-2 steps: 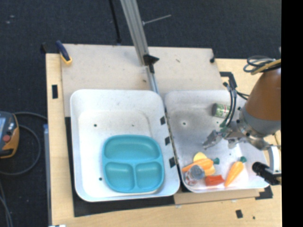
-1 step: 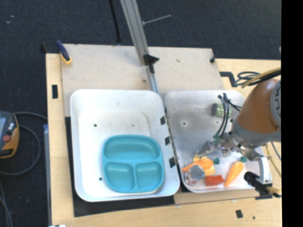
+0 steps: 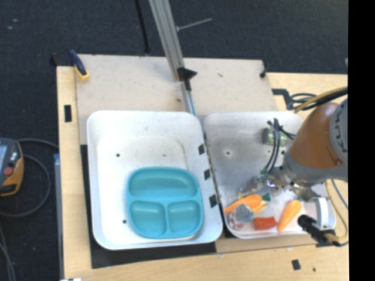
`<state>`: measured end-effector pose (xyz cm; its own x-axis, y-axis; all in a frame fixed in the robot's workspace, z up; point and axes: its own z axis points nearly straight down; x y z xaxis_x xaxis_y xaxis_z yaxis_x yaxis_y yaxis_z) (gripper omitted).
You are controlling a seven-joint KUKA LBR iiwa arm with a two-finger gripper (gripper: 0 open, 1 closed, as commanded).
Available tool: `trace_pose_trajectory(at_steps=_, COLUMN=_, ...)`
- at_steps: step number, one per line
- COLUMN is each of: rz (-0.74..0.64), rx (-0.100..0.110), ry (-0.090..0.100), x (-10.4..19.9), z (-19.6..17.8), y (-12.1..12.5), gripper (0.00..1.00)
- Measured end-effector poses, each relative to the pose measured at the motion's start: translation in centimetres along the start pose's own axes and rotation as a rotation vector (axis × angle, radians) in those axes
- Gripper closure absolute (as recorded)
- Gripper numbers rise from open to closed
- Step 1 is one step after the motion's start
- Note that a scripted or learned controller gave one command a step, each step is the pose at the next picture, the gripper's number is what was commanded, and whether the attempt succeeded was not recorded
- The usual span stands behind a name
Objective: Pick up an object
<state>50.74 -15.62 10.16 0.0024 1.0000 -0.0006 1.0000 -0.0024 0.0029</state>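
In the right bin (image 3: 234, 139), several small things lie near the front edge. An orange carrot-shaped piece (image 3: 248, 202) lies beside a grey and red roundish piece (image 3: 242, 215). A red piece (image 3: 265, 222) and a second orange carrot-shaped piece (image 3: 290, 213) lie to their right. My gripper (image 3: 266, 184) hangs low over this cluster, just behind the first orange piece. The grey wrist with its orange band (image 3: 316, 136) covers the bin's right side. I cannot make out anything held in the gripper.
The left bin (image 3: 111, 139) holds a blue divided plate (image 3: 165, 202) at its front. A slanted aluminium rail (image 3: 171, 40) runs from the back down to the gap between the bins. The rear part of the right bin is bare.
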Motion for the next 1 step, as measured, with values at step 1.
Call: trace_pose_trajectory(at_steps=1, rz=0.004, rx=-0.007, ry=0.0, x=-0.06, z=-1.3, y=0.25, gripper=1.0)
